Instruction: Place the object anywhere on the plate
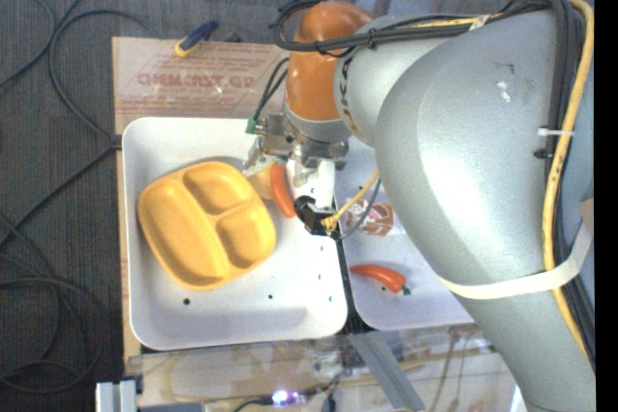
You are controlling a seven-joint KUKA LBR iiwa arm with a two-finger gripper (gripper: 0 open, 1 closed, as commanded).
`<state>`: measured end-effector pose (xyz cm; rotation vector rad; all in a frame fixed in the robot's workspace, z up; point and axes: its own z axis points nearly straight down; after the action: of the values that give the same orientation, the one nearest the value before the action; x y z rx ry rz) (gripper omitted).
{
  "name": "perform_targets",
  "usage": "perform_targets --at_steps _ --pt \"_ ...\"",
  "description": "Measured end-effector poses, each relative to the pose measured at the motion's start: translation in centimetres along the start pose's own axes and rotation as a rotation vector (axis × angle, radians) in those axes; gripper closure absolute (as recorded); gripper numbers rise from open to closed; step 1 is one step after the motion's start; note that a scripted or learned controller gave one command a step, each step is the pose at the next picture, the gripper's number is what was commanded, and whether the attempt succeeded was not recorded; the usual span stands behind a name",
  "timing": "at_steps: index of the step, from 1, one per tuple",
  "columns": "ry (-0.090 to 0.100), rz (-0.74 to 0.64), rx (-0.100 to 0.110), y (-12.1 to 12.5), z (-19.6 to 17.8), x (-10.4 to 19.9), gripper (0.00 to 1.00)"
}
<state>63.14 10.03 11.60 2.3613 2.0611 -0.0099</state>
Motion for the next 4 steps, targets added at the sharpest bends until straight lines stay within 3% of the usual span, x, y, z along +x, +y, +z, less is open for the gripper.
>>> perform_targets --at_steps 1,2,3,4 --pt "0.002 -0.001 0.006 -0.13 -0.8 0.13 1.0" --pt "0.004 -0.003 0.005 -0.13 -0.87 0.31 0.0" --pt "0.003 -0.003 0.009 -0.18 -1.67 0.25 1.0" --pt "0.003 -0.003 0.009 -0.18 -1.67 0.23 0.0"
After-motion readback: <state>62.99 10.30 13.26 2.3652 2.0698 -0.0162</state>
